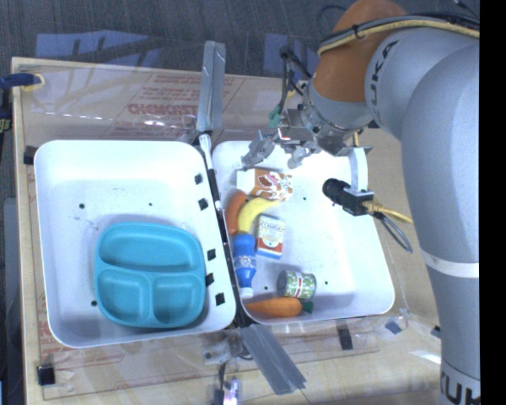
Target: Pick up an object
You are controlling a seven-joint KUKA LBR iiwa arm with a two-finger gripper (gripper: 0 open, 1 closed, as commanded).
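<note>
My gripper hangs over the far end of the right bin, its two fingers spread open with nothing between them. Just below it lies an orange-and-white snack carton. Nearer along the bin's left wall sit a yellow banana, an orange item, a small red-and-white box and a blue-and-white bottle. At the near end a green can rests beside a carrot.
The left bin holds a blue divided tray. A grey divider bar runs between the bins at the far side. The arm's large grey body fills the right, with a black fitting over the right bin.
</note>
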